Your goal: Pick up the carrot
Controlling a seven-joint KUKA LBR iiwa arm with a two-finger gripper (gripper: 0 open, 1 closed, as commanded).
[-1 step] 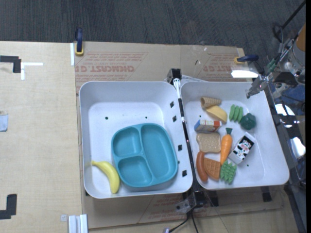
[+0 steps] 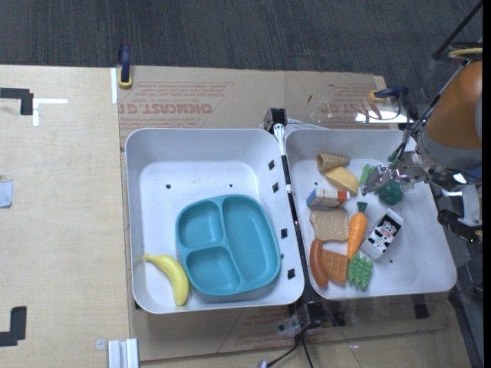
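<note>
The carrot (image 2: 356, 233) lies in the right bin (image 2: 430, 274), orange with a small green top that points to the far side. It rests between a slice of bread (image 2: 330, 225) and a small black-and-white carton (image 2: 381, 236). My gripper (image 2: 378, 179) hangs over the far right part of that bin, above and a little to the right of the carrot's green end and apart from it. A dark green toy (image 2: 392, 193) lies just beside the gripper.
Around the carrot lie a yellow cheese wedge (image 2: 343, 179), a cone (image 2: 332, 160), a small box (image 2: 328, 198), a sausage (image 2: 316, 262), a waffle (image 2: 335, 266) and a green vegetable (image 2: 359, 272). The left bin (image 2: 153, 167) holds a blue divided plate (image 2: 228, 244) and a banana (image 2: 175, 277).
</note>
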